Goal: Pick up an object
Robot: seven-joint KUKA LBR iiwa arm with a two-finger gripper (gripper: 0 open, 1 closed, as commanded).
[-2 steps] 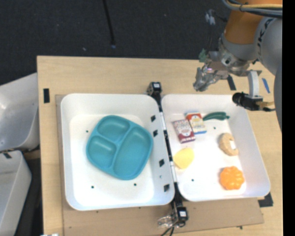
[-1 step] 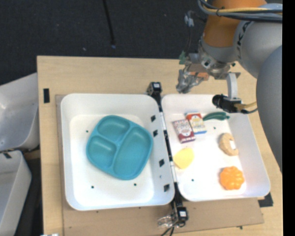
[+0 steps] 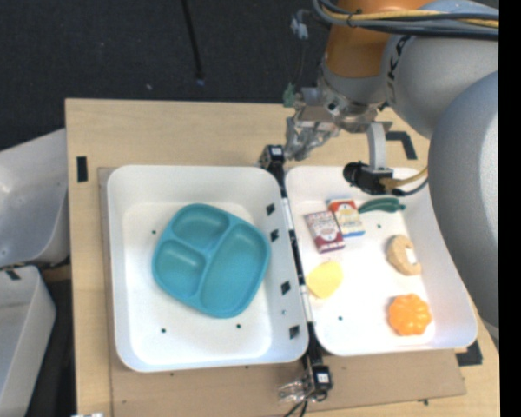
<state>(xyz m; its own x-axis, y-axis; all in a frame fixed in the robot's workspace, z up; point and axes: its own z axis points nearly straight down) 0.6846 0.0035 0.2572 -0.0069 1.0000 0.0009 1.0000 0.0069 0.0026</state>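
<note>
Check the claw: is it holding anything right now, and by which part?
Nothing held. The claw hangs above the bins' far edge with nothing between its fingers. The blue tray lies in the left bin; the small red box and orange object in the right.

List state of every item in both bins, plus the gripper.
Blue divided plate: flat, left bin.
Maroon packet: flat, right bin.
Red-and-white carton: flat, touching the packet.
Yellow piece: loose.
Orange piece: loose.
Bagel: loose.
Gripper: above the bins' far edge.
</note>
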